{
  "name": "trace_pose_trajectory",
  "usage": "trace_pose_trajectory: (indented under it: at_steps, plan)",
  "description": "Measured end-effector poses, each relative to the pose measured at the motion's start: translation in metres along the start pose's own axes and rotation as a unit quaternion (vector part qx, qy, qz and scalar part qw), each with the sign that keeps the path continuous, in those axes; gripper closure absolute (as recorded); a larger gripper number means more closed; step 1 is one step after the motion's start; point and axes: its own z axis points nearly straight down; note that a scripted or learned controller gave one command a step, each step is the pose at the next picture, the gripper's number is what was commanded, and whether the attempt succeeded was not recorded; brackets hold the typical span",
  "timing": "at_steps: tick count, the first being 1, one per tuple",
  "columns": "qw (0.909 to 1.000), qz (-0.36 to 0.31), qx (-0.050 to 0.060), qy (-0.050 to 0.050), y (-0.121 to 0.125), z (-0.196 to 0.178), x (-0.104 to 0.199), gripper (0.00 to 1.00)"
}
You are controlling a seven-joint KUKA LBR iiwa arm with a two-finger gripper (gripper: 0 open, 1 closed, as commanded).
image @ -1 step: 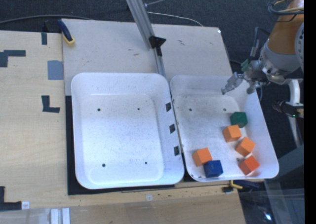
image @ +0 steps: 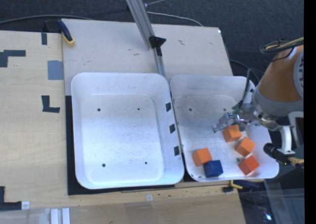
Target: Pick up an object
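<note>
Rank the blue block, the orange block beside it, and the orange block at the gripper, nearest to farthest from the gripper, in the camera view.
1. Orange block at the gripper, just below the gripper.
2. Orange block beside the blue one, lower left.
3. Blue block, lowest, by the right bin front rim.

The grey arm with its orange band reaches in from the right, its gripper pointing left and low.
</note>
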Motion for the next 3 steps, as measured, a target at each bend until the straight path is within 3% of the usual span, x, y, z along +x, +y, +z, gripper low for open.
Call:
trace_pose_trajectory:
  at_steps: [1,2,3]
  plan:
    - [1.0000,-0.001,-0.006,-0.002,0.004,0.045,-0.023,0.00]
    - [1.0000,0.000,-0.007,-0.004,-0.021,0.062,0.009,0.00]
    - [1.0000,-0.002,-0.007,-0.002,0.032,0.063,0.021,0.00]
